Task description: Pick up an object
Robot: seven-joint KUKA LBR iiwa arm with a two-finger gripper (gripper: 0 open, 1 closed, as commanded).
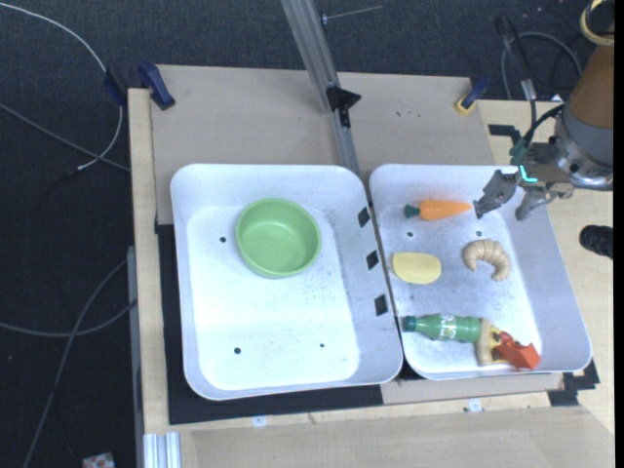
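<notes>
The right bin (556,291) holds an orange carrot (441,209) at its back, a yellow flat piece (416,267) in the middle, a tan croissant (487,257) beside it, a green bottle (445,328) near the front, and a small orange and red toy (507,349) at the front right. My gripper (509,199) hangs over the back right of this bin, just right of the carrot's tip. Its two fingers are spread apart with nothing between them.
The left bin (195,291) holds a green bowl (278,237). A metal post (312,37) slants up from between the bins. Blue and yellow clamps sit at the bench's back corners. Cables lie on the dark floor around the bench.
</notes>
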